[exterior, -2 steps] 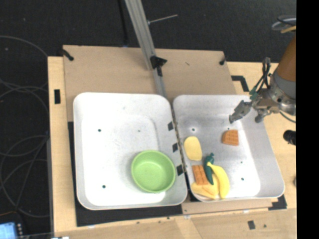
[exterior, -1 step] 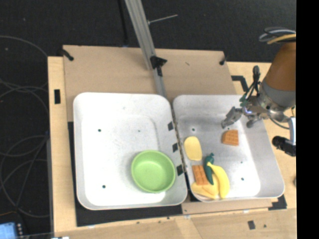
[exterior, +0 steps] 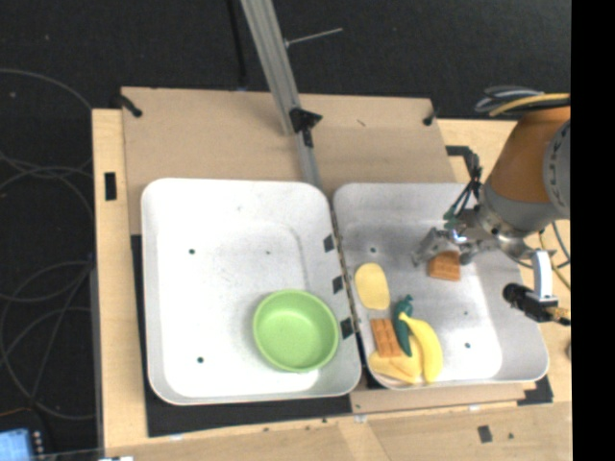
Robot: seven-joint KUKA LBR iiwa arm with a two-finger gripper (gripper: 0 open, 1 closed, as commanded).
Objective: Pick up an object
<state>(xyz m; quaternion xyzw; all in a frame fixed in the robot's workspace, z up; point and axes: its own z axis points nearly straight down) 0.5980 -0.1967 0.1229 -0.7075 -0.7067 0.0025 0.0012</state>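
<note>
The arm [exterior: 524, 176] reaches in from the right over the right bin [exterior: 384, 214], its orange band sitting above the grey wrist. The gripper [exterior: 450, 248] hangs low over the upper right part of that bin, and a small brown block [exterior: 444, 268] sits directly at its tip, touching or very nearly touching the metal parts (from this slanted angle I cannot tell whether the block is between the fingers or just beneath them, nor how far apart they stand). The block appears to be at or close to the bin floor. Further toward the bin's front left corner lies a cluster of play food: a pale yellow rounded piece [exterior: 372, 285] near the dividing edge, a banana [exterior: 427, 346] below it, a dark green piece [exterior: 403, 313] touching the banana's upper end, an orange ridged piece [exterior: 383, 336] just left of the banana, and a flat yellow piece [exterior: 395, 368] at the front rim. This cluster is well apart from the gripper. The left bin [exterior: 207, 229] holds a light green bowl [exterior: 296, 329], upright, near its front right corner. Both bins rest side by side on the tan tabletop [exterior: 211, 128].
</note>
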